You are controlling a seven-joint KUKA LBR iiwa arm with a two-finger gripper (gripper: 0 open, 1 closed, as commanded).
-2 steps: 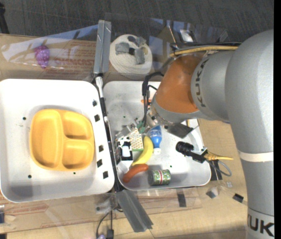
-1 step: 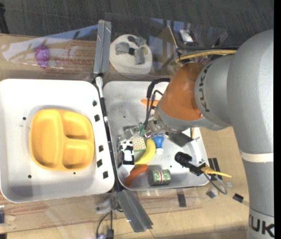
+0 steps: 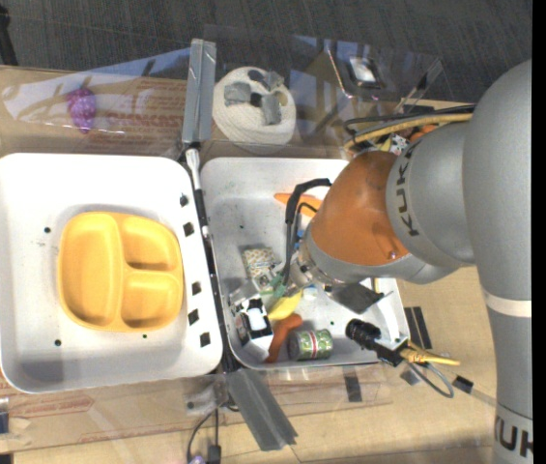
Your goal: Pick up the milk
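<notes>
The arm's orange wrist hangs low over the right bin (image 3: 216,259), and the tool (image 3: 292,276) sits under it, down among the clutter; whether it is apart or together I cannot tell, since the wrist hides it. Nothing can be seen clamped in it.

Just beyond the tool, on the side away from the arm, lies a small speckled carton (image 3: 259,262), which I judge to be the milk, flat on the bin floor and close to touching the tool. Below the tool a yellow banana-like piece (image 3: 285,305) and a green can (image 3: 310,344) lie on their sides, with a small dark-and-white pack (image 3: 252,317) and an orange carrot-like piece (image 3: 279,344) near them. The low pose suits a reach for the carton from above.

Counted: two white bins, one milk carton, one can, one yellow piece. The left bin (image 3: 21,346), well away from the tool, holds one yellow divided plate (image 3: 123,270) with three compartments, resting flat. One roll of white cord (image 3: 254,104) stands on the table (image 3: 446,404) behind the bins.
</notes>
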